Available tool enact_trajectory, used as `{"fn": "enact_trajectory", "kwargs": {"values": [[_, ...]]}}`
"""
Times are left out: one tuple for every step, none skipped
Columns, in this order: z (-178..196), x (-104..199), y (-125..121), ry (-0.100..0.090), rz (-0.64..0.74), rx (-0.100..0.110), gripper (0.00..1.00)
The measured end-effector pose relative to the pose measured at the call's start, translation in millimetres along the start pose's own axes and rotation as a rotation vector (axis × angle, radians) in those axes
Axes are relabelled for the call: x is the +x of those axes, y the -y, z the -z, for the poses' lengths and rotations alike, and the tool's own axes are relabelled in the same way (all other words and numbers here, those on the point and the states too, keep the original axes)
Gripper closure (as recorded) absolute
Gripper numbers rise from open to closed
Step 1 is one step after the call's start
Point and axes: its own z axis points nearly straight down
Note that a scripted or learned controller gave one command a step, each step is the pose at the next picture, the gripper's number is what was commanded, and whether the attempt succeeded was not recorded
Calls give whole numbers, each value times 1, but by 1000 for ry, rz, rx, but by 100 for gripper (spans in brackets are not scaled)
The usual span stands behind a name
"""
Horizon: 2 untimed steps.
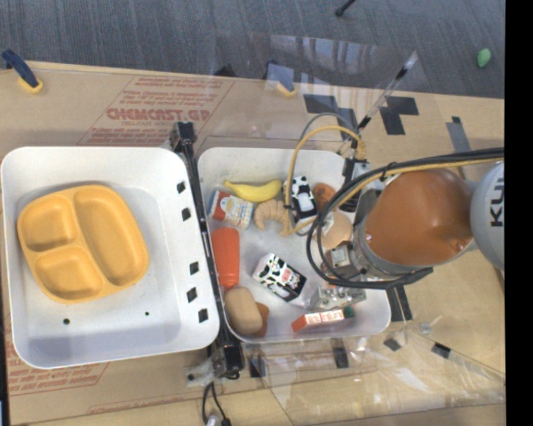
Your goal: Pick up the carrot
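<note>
The carrot (226,257), a stubby orange-red stick, lies upright along the left wall of the right bin (249,160). My gripper (339,282) hangs low over the right side of that bin, mostly hidden under the arm's orange band (417,216) and looped cables. It is well to the right of the carrot, with a black-and-white cow-patterned toy (280,276) lying between them. Nothing can be seen held by the gripper.
Around the carrot lie a potato (242,311), a small pouch (232,209), a banana (253,189), a croissant (271,213), a second cow toy (302,198) and a red packet (324,318). The left bin (35,344) holds a yellow divided plate (80,240).
</note>
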Motion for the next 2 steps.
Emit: {"fn": "enact_trajectory", "kwargs": {"values": [[0,-2,15,2,437,-3,100],[10,-4,16,4,440,-3,100]]}}
